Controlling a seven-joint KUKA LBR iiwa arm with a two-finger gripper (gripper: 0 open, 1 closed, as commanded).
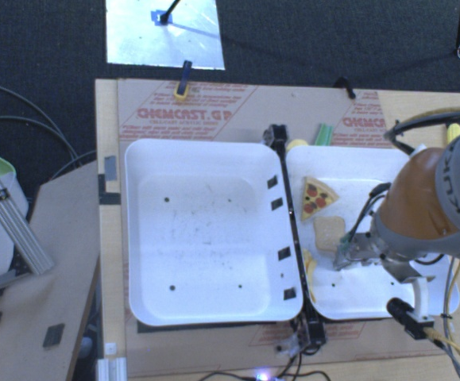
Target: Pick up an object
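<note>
Two toys lie in the right bin (388,159): a pizza slice (318,196) and a tan slab (329,230). Gripper (342,259) hangs just beside the slab, probably approaching it; jaw state cannot be told.

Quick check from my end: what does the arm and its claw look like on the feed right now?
The arm is grey with a broad orange band above the wrist and dark lettering on the grey shell. Yellow and black cables loop over it near the top. The wrist section is grey metal, ending in a small dark claw with a greenish tint, over the right bin.
</note>
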